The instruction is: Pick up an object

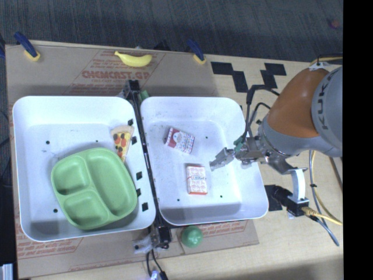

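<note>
Right bin (pixel 233 107): two small packets, well apart from walls. Upper packet (pixel 179 140) red-white, tilted, near bin centre. Lower packet (pixel 197 179) red-white, upright, just below it. Bare floor all round both, widest toward right wall.

Left bin (pixel 23 112): green divided tray (pixel 93 187) fills lower half; pizza-slice toy (pixel 122 140) leans by divider wall.

Outside bins: yellow banana (pixel 133 58) on cardboard above; green ball (pixel 191 235) below right bin.

Gripper (pixel 222 158) over right bin, near right wall, right of lower packet, apart from it. Fingers small and blurred; possibly parted, cannot tell. Nothing seen between them.

Even, soft light; slight blur.
</note>
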You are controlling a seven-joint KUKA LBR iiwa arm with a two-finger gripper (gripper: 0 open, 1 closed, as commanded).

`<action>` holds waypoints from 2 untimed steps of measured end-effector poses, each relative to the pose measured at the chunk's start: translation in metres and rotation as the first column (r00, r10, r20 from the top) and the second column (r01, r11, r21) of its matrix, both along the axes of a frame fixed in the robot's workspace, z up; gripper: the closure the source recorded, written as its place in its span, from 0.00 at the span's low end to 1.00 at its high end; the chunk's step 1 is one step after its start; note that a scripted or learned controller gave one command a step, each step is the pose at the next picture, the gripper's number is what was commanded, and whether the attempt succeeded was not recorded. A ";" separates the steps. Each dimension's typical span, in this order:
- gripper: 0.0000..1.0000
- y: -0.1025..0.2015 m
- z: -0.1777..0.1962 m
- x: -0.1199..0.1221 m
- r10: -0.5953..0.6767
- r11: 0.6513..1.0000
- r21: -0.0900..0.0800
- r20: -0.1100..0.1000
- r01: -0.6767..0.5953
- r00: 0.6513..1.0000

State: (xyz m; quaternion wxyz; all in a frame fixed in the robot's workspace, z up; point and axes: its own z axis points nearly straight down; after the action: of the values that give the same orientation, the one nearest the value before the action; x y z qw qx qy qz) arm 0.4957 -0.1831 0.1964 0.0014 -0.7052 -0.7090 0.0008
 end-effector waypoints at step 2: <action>0.00 -0.026 -0.104 0.145 0.001 1.000 -0.001 0.003 -0.001 1.000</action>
State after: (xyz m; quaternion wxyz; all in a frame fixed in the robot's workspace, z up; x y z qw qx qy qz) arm 0.6409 -0.2086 0.0923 0.0002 -0.7048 -0.7094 0.0001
